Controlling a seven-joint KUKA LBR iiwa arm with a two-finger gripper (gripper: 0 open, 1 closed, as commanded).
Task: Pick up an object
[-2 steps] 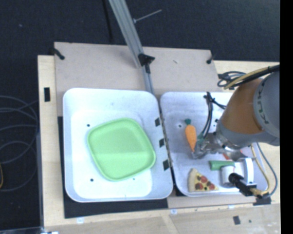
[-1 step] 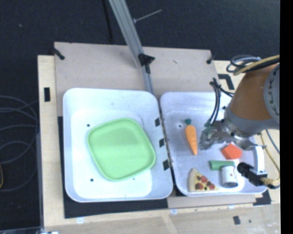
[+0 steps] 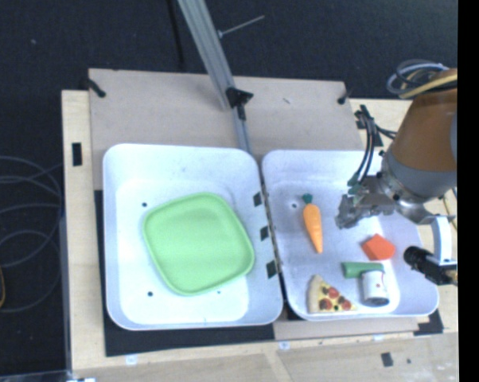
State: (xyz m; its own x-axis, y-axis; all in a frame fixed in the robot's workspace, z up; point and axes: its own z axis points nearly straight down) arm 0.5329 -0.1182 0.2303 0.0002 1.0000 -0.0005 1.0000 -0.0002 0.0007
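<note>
You are looking down on two shallow white bins side by side on the bench. The left bin [image 3: 128,173] holds a light green plate [image 3: 197,243], lying flat near its centre. The right bin [image 3: 291,165] holds a toy carrot [image 3: 312,224] left of its centre, an orange block [image 3: 378,247] further right, a green and white cylinder [image 3: 367,281] below that block, and a pizza slice [image 3: 329,295] at the lower edge. The arm [image 3: 426,146] enters from the right of the frame, and its gripper [image 3: 349,212] sits over the right bin, between the carrot and the orange block, near both.
</note>
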